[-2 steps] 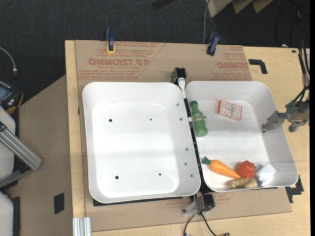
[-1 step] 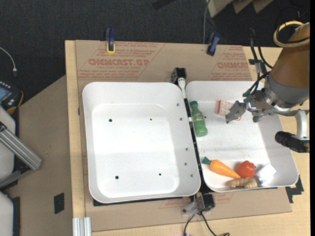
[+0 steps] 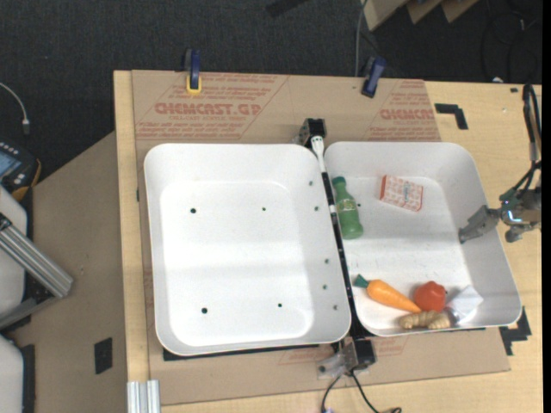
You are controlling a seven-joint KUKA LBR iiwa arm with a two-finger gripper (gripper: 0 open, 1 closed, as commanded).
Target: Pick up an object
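The right bin [image 3: 448,166] holds several objects. A green bottle [image 3: 348,207] lies along its left wall. A white packet with red print [image 3: 401,194] rests toward the back. At the front lie an orange carrot [image 3: 389,295], a red tomato-like ball [image 3: 431,295], a tan knobbly root [image 3: 425,320] and a small pale piece [image 3: 467,304]. My gripper [image 3: 484,223] hangs at the bin's right rim, apart from all of them, with nothing seen in it.
The left bin [image 3: 172,231] sits beside the right one on a cardboard-covered bench [image 3: 258,101]. Blue clamps [image 3: 193,69] hold the board at the back. A cable [image 3: 530,127] runs down the right side near the gripper.
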